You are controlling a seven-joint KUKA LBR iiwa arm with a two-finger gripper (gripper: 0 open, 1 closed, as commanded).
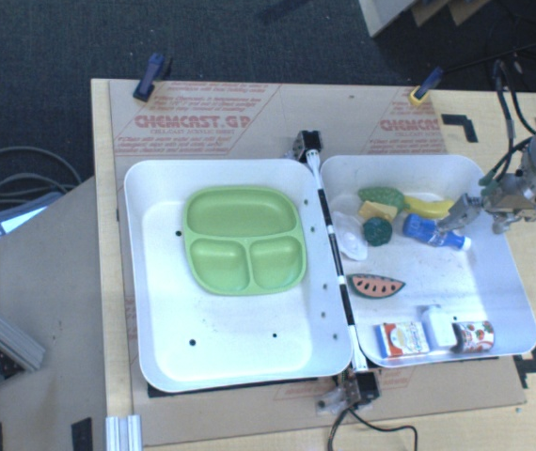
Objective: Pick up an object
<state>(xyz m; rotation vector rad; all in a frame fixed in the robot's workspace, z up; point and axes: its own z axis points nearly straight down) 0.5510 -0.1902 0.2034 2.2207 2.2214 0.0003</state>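
— Classification of premises?

— Robotics laboratory. A plywood bench (249, 111) stands on dark carpet (80, 26), its protective film held by blue clamps (149, 75).

— Supporting evidence?

— Two white bins (240, 360) fixed side by side, loose cables (14, 186) at left, an aluminium rail (5, 332), and toy food such as a plastic watermelon slice (377, 286).

Right bin (503, 299) centre open, toys (400, 216) perhaps crowding edges
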